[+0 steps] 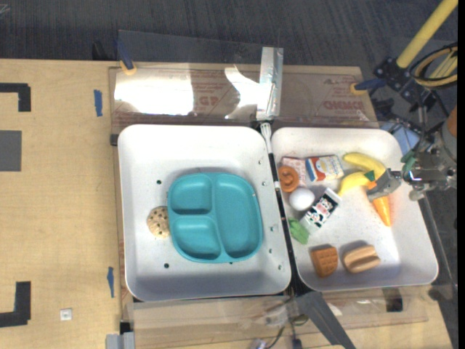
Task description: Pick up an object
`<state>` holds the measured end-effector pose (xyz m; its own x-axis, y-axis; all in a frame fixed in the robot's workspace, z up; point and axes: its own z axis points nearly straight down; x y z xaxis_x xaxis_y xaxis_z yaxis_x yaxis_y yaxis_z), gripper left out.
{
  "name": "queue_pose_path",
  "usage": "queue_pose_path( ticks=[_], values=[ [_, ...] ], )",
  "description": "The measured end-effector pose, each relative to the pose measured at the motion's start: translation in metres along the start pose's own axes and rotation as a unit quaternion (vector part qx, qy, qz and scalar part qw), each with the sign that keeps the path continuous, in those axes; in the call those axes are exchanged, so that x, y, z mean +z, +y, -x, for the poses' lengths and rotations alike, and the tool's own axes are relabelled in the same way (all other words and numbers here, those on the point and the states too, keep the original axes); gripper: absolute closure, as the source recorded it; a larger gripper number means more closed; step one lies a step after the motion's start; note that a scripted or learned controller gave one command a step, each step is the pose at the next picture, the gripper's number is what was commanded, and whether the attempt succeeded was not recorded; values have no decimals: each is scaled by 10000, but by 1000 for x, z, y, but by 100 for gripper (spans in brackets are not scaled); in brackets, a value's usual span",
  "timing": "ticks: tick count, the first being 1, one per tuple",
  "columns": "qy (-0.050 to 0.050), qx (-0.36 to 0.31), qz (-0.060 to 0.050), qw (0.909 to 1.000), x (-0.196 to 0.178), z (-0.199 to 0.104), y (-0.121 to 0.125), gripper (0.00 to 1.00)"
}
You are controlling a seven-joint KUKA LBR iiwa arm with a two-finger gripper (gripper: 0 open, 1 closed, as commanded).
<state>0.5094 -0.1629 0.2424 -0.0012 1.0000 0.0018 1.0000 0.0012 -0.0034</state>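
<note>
The gripper (383, 183) is seen just above the carrot (383, 209) (beside the banana (360, 171)); its grip cannot be told.

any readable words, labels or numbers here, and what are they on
Nothing reads clearly.
Red print on the clear panel behind the bins: blurred and seemingly reversed, unreadable.
Small carton in the right bin: coloured label, too small to read.
Black-and-white packet: markings too small to read.

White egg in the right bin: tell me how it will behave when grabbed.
The white egg looks smooth and rounded, so it will probably slip or roll. It touches the black-and-white carton, which may block a clean grip.
</note>
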Motion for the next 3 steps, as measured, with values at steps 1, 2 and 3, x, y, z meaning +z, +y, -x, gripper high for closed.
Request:
queue_pose_path(
  ticks=[1, 2, 3],
  values=[
    [0, 0, 0, 10000, 0, 0, 0, 0],
    [4, 125, -27, 9999, 91, -13, 39, 0],
    [22, 190, 40, 9998, 147, 16, 33, 0]
  ],
)
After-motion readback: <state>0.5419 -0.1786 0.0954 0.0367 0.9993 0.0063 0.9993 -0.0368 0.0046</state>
